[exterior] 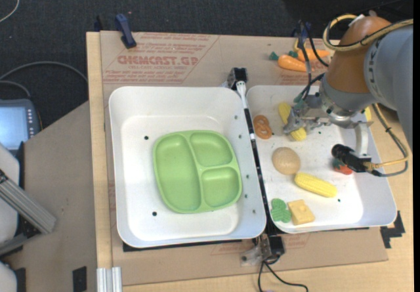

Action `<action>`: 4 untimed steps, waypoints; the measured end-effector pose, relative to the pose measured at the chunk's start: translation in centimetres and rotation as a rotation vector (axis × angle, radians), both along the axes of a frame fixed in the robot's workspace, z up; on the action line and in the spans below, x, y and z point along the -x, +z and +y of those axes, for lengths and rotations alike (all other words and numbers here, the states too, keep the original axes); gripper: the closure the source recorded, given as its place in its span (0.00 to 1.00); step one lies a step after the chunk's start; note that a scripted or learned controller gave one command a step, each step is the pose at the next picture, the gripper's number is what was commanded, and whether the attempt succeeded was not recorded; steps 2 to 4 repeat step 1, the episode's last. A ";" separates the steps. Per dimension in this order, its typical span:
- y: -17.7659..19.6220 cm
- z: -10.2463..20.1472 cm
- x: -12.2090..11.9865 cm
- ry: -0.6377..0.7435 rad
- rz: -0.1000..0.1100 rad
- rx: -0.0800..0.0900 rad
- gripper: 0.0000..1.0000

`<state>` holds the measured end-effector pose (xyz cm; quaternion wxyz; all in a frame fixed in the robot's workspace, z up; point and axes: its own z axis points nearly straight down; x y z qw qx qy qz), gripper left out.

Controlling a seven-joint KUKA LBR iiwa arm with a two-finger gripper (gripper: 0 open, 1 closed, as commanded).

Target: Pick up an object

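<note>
My gripper [303, 121] is low in the right bin [374, 208], at its far middle. A small yellow piece [299, 134] lies right under its tip, and I cannot tell whether they touch. Another yellow piece [283, 111] sits just left of the gripper. Also in this bin are a brown pretzel-like toy [262, 127], a beige round ball [286, 161], a corn cob [315, 185], a cheese wedge [302, 211], a green leafy toy [279, 208] and a small red item [343, 168].
The left bin [131, 153] holds a green divided plate [197, 170]. A toy carrot [293, 62] lies on the bench behind the right bin. The grey arm [387, 61] comes in from the right over that bin's far corner.
</note>
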<state>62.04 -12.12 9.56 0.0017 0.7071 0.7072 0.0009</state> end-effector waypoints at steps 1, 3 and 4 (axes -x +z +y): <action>9.5 7.2 7.5 0.006 0.003 -0.006 1.00; 9.5 7.2 7.5 0.006 0.003 -0.006 1.00; 9.5 7.2 7.5 0.006 0.003 -0.006 1.00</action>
